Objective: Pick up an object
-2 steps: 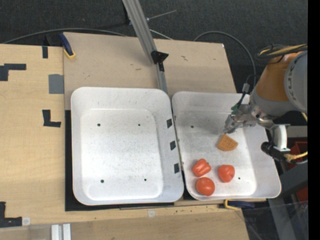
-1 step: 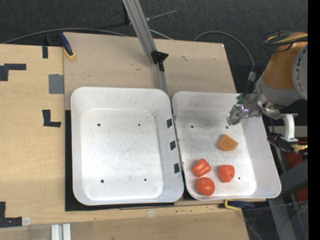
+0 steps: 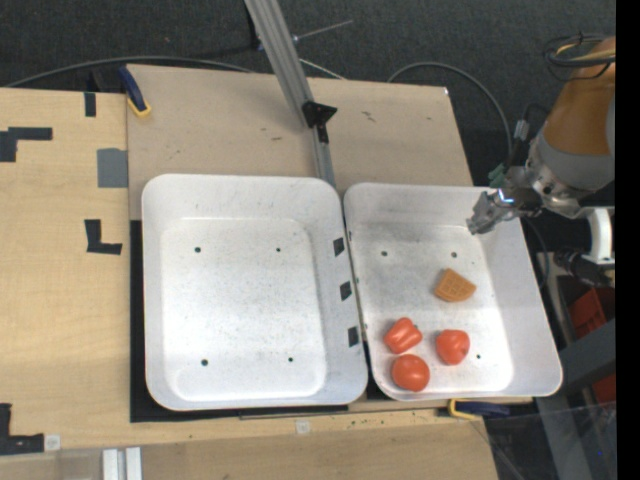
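Wooden bench [image 3: 230, 133] with two white bins, left [image 3: 240, 288] and right [image 3: 440, 288], side by side.

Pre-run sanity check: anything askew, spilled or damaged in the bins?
Nothing stands out. Three red tomato-like pieces and an orange wedge-shaped piece lie apart, all inside the right white bin. The left white bin sits flush beside it. The gripper hovers over the right bin's far edge.

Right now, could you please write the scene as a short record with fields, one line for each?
arm: grey KUKA arm with orange band, entering from the right
end effector: above the upper right part of the right shallow white bin
right bin contents: three red rounded objects, one orange-tan flat piece
left shallow white bin: beside it, touching
held object: none seen
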`<state>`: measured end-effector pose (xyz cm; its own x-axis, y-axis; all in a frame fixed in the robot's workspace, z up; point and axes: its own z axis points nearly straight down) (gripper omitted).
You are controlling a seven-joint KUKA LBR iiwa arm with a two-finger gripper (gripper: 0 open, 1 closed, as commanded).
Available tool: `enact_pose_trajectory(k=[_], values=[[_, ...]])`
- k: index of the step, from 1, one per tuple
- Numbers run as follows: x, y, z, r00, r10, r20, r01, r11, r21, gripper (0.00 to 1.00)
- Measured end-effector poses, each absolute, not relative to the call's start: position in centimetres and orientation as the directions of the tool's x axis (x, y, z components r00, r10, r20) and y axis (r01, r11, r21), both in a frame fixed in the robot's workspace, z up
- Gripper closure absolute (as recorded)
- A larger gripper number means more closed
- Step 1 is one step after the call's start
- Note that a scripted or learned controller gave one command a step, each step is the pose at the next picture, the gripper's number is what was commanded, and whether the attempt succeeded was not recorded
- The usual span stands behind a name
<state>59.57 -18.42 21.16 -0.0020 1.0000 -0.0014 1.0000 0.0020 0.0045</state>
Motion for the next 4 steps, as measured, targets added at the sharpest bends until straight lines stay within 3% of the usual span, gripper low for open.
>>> enact_pose_trajectory(k=[3,4], values=[[60.4,-1.9,20.5,-0.007,1.0,0.002,1.0,0.007,-0.001,1.0],[59.8,3.7,20.2,-0.007,1.0,0.002,1.0,0.007,-0.003,1.0]])
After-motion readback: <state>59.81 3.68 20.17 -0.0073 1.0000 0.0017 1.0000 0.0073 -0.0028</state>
